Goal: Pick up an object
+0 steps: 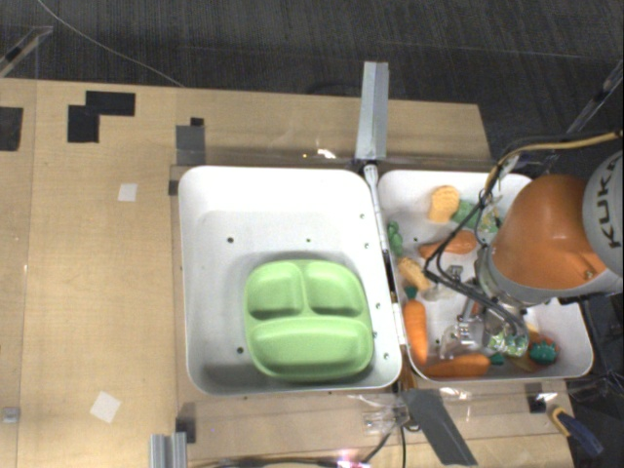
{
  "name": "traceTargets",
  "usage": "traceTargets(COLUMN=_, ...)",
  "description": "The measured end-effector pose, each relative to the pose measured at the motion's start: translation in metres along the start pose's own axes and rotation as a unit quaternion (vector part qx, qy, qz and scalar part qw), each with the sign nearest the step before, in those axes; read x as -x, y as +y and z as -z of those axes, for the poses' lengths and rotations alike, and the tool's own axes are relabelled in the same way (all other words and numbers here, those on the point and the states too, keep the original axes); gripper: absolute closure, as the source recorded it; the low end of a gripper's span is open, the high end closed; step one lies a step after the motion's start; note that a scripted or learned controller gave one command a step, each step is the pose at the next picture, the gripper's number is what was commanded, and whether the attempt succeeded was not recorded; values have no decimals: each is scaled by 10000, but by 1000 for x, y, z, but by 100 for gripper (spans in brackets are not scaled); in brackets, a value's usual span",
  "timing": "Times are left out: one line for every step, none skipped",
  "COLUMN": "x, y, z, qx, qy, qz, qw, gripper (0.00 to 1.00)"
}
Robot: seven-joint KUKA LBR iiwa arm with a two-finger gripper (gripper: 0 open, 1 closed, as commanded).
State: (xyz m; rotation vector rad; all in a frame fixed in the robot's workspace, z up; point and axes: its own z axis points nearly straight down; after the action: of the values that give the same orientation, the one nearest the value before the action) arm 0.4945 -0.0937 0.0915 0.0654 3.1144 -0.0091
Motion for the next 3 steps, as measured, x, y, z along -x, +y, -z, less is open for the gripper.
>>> traceTargets(x=63, y=0, z=-3, qx=21, qy=39, qz=-230, qw=9997, gripper=0)
traceTargets(x=4, y=10, z=0, qx=21, qy=30, qz=-11, qw=10000, gripper=0)
traceTargets(x=116, y=1, z=-6, qx=26, qy=53, qz=252, qw=9997, gripper=0)
